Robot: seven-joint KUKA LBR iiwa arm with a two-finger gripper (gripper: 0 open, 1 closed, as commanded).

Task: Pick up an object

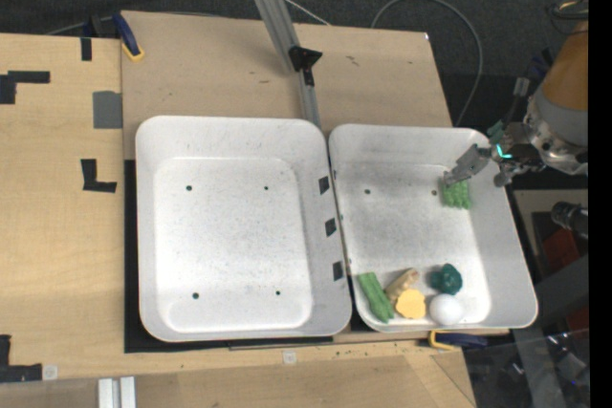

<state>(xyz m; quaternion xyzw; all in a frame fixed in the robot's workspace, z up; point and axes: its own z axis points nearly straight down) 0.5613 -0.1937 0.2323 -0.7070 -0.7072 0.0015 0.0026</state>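
Fingers (463,172) are down on the green block (458,195) at the right bin's (382,205) far right, can't tell if they're clenched. Nothing's lifted yet, so the pick's not done.

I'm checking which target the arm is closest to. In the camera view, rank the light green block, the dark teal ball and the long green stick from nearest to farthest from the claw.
1. Light green block: right beside the claw, upper part of the right bin.
2. Dark teal ball: lower down, near the bin's front right.
3. Long green stick: front edge, farther left.
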